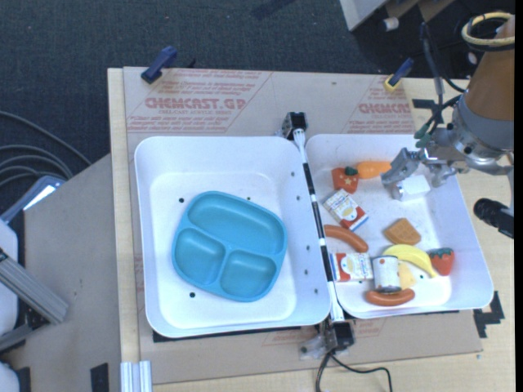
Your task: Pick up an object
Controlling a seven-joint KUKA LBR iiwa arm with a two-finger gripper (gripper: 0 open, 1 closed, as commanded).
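Cardboard covered the bench (245,96) under two white bins. Left bin (155,219) had just a blue tray (229,245), so all the pickable stuff sat in the right bin (466,219): carrot (373,169), sausage (346,238), banana (413,259). Gripper (410,176) hung over that bin's far side near the carrot, holding nothing; honestly couldn't tell if the claw was open or closed.

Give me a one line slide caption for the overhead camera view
KUKA arm's gripper hovers over the right bin of toy food, near the carrot; a blue divided plate sits in the left bin.
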